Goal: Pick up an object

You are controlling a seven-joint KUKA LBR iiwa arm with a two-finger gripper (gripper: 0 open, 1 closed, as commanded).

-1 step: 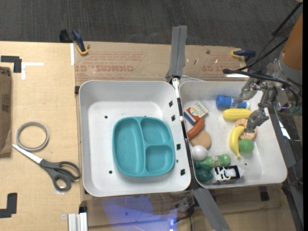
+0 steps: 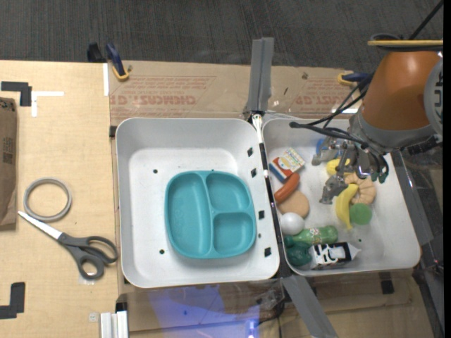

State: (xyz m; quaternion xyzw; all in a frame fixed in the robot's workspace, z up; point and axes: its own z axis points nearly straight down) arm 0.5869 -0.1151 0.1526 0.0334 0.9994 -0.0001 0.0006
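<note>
right under the gripper [image 2: 337, 183], in the right bin [image 2: 402, 255], lies a small heap of toy food: a yellow banana [image 2: 343, 203] curving downward, a green ball-like piece [image 2: 361, 214] touching its right side, and a pale beige lump [image 2: 367, 189] just above that. the metal fingers [image 2: 330, 191] hang over the banana's upper end, their tips close to it, but whether they are spread or pressed together cannot be told at this slant, and nothing is plainly seen between them. to the left of the fingers sit a red sausage [image 2: 287, 186] lying aslant, a tan egg-shaped piece [image 2: 295, 204] just below it, and a white ball [image 2: 292, 223] below that again. up and to the left of the fingers is a small white carton [image 2: 288, 162] with red and blue print. below the fingers, near the bin's front wall, a green bottle-like thing [image 2: 309, 239] lies on its side, with a black and white pack [image 2: 331, 254] just beside it. above the gripper the arm's orange band [image 2: 399, 90] bulks large, with dark cables looping off it. well to the left of the fingers, the left bin [image 2: 141, 146] holds a teal divided plate [image 2: 210, 213] with three compartments. farther left still, on the bench [image 2: 56, 273], lie grey-handled scissors [image 2: 70, 241] and, near them, a roll of tape [image 2: 48, 198].
</note>
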